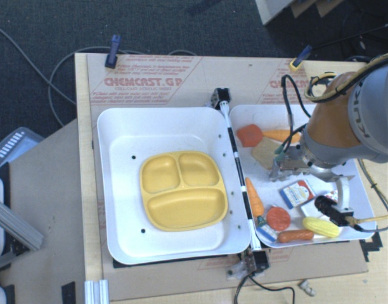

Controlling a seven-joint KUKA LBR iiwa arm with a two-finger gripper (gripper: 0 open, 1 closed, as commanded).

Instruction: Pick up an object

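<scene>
My gripper [284, 168] is low in the right bin [359, 189], reaching in from the right under the grey and orange wrist. It hangs over the near edge of a tan bread slice [265, 151]. A small white, blue and red box [297, 193] lies just in front of it. Nothing shows as held. A red tomato piece [249, 135] and an orange carrot [278, 133] lie at the back of the bin, partly hidden by the arm.
Along the right bin's left wall lies another carrot [254, 198]. A red disc [278, 218], a sausage [295, 235] and a yellow corn cob [321, 227] sit at its front. The left bin [118, 170] holds a yellow divided plate [182, 189].
</scene>
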